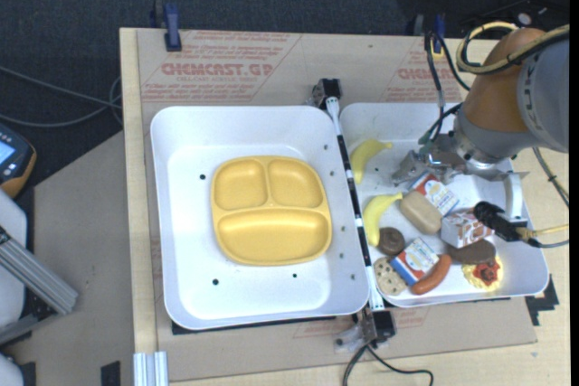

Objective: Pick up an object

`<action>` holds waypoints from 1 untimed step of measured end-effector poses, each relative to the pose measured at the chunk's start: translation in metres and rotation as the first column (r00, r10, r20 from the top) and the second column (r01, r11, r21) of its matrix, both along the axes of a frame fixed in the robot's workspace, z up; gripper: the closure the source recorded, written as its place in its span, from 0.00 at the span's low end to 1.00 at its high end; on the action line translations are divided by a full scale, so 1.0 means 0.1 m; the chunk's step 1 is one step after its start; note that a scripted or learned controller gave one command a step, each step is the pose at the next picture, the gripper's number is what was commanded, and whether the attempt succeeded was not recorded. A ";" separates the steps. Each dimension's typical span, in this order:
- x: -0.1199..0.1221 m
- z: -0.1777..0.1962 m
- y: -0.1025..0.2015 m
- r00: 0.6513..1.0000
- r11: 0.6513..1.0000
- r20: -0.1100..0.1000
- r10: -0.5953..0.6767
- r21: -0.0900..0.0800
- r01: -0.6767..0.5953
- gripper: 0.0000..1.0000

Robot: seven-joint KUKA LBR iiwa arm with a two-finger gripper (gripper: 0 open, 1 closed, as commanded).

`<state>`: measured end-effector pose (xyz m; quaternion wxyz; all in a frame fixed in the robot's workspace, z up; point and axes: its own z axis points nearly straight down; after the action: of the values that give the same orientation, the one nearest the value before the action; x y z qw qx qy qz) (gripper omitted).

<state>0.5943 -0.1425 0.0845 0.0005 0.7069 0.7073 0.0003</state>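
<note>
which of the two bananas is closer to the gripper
The upper banana, at the right bin's top-left, lies closer to the gripper; the lower banana lies farther down.

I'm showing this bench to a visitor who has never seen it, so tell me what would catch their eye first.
The yellow tray, split into three compartments, sits alone in the middle of the left bin. The right bin holds a crowded heap of toy food, with two bananas along its left side and a sausage near the front. The grey arm with its orange band reaches over that bin's far end.

glossy yellow plastic tray (pixel 270 210), smooth white plastic bins (pixel 181 194), matt cardboard bench (pixel 226 68)
</note>
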 end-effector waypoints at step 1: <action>-0.02 0.00 0.11 1.000 1.000 -0.002 0.001 0.001 -0.001 0.00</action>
<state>0.5925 -0.1313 0.0847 -0.0008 0.7066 0.7076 -0.0002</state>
